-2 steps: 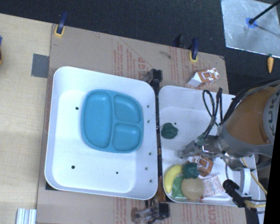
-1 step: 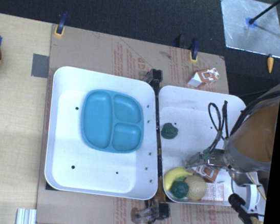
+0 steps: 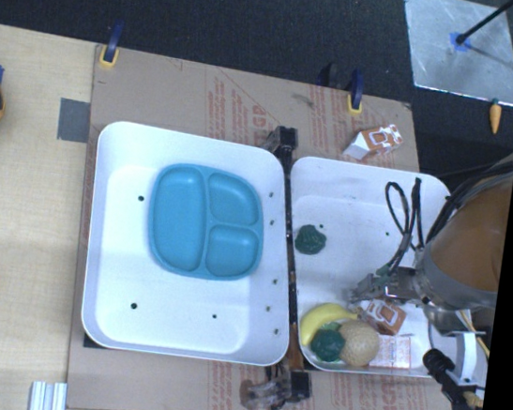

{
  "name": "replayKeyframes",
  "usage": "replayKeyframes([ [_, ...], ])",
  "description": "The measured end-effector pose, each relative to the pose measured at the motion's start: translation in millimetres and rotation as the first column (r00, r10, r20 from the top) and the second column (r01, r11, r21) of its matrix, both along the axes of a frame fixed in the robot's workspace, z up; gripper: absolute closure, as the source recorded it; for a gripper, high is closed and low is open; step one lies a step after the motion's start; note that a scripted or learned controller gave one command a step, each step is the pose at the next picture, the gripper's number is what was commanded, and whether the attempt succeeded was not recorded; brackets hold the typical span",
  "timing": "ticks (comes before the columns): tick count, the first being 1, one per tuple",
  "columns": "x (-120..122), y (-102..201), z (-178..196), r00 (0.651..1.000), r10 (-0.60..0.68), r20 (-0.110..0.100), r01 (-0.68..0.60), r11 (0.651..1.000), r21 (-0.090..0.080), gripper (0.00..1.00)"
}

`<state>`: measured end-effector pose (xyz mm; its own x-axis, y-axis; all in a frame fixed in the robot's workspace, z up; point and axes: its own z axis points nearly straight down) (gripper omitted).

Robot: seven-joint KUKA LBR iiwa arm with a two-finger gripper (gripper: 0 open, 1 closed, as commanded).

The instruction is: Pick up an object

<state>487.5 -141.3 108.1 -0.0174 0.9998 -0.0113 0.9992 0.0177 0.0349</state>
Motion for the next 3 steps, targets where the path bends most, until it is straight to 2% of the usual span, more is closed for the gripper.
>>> replayKeyframes([
  [1, 50.3, 57.9, 84.0, 0.999, -0.012, -0.036, 0.013, 1.0, 0.011, 1.0],
  [2, 49.8, 57.4, 83.7, 0.999, -0.013, -0.037, 0.014, 1.0, 0.011, 0.0],
  [3, 55.8, 10.3, -17.2, 0.999, -0.013, -0.04, 0.014, 1.0, 0.01, 0.0],
])
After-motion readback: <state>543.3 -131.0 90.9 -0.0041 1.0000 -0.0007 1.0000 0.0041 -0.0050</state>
